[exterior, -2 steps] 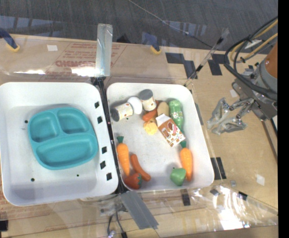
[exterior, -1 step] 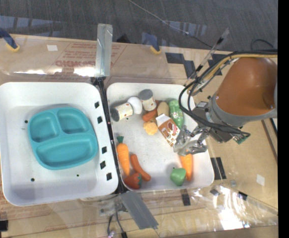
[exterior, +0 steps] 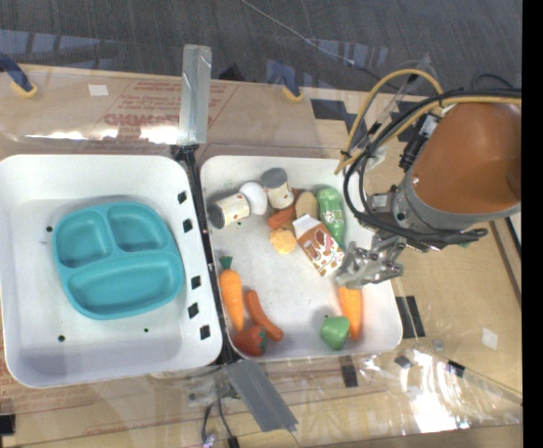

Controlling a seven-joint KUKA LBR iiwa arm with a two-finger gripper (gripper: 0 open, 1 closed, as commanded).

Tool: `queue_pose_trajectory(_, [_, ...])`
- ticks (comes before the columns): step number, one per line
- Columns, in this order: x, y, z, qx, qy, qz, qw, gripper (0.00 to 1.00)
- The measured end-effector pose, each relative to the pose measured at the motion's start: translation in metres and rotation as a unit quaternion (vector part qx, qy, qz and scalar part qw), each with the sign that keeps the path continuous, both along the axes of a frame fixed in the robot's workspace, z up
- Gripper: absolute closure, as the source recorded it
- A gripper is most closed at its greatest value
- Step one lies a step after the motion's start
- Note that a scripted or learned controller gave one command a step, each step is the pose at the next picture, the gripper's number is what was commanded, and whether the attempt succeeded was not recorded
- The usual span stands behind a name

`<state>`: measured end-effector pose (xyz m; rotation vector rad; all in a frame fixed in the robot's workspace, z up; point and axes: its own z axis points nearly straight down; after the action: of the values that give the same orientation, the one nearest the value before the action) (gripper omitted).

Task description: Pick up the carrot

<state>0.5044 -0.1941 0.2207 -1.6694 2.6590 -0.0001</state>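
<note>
Two carrots lie in the right bin (exterior: 383, 317). One carrot (exterior: 350, 309) is near the bin's front right corner, its top end just under my gripper (exterior: 365, 269). The other carrot (exterior: 230, 297), with a green top, lies along the bin's left wall. My gripper hangs low over the right side of the bin, directly above the upper end of the right-hand carrot. Whether it touches that carrot cannot be told. The grey and orange arm (exterior: 463, 161) covers the bin's right rim.
A green pepper (exterior: 335, 329) sits beside the right carrot, and a small printed carton (exterior: 316, 245) and a green cucumber (exterior: 330, 211) lie just left of the gripper. Cans and other toy foods crowd the bin's back. The left bin (exterior: 20, 278) holds a teal divided plate (exterior: 118, 258).
</note>
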Motion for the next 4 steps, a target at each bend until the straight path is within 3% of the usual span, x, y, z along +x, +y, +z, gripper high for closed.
queue_pose_trajectory(1, [0.065,-0.014,0.014,-0.0002,-0.001,0.159,0.9872,1.00])
queue_pose_trajectory(2, [0.115,-0.015,0.002,0.0003,0.000,0.302,0.9532,1.00])
queue_pose_trajectory(3, [0.148,-0.006,0.009,-0.0003,-0.001,0.449,0.8936,1.00])
queue_pose_trajectory(4, [0.011,-0.009,0.021,-0.0009,0.002,0.508,0.8616,1.00])
